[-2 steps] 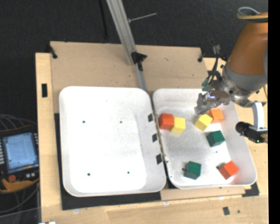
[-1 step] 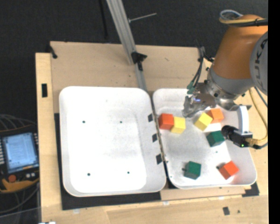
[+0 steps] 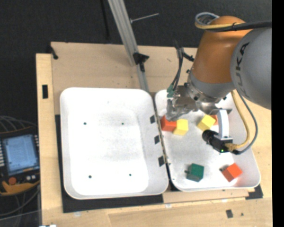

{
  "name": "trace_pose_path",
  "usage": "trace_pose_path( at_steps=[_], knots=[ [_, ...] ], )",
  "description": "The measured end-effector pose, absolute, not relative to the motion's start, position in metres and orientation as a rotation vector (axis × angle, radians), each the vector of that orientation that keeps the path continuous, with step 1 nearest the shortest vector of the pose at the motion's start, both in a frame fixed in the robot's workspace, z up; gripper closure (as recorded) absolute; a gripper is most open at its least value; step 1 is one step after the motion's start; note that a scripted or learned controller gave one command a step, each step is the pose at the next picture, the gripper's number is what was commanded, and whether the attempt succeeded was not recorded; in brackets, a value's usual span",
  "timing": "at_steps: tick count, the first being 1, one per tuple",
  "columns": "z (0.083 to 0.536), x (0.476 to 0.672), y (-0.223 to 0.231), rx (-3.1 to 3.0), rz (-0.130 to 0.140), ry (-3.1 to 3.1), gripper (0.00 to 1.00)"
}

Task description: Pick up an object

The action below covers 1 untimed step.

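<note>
Step in hand: the approach — the grey arm with its orange band reaches in from the right, and the pincer (image 3: 176, 109) hangs low over the upper left corner of the right white shallow bin (image 3: 248, 183), directly above two blocks.
Likely target: the small orange block (image 3: 168, 124) hard by the bin's left wall, or the small yellow cube (image 3: 181, 127) touching it on its right — which of the two is meant cannot be told.
Pincer state: its tips are lost against the dark metal of the wrist, so whether it is spread or pressed together cannot be told; no block is seen between them.
Next move calls for: a straight descent onto one block alone, judged tricky since the pair sit touching and the orange one is close to the wall.
Other things: a second yellow block (image 3: 206, 122) near the wrist, a dark green block (image 3: 195, 172) and an orange-red block (image 3: 231, 172) toward the near edge, well apart.
In the way: a black cable fitting (image 3: 213, 140) hangs over the bin.
Left white shallow bin (image 3: 66, 103): beside the right one on the pale wooden surface (image 3: 90, 63).
</note>
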State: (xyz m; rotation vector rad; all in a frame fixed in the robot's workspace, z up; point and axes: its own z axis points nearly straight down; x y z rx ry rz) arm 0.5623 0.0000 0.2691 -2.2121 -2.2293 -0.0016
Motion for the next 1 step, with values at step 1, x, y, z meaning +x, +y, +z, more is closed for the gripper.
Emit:
trace_pose_path(
  at_steps=[1],
  knots=[
    [0.2622,0.5501,0.0511,-2.213,-0.001,-2.228,1.0]
  ],
)
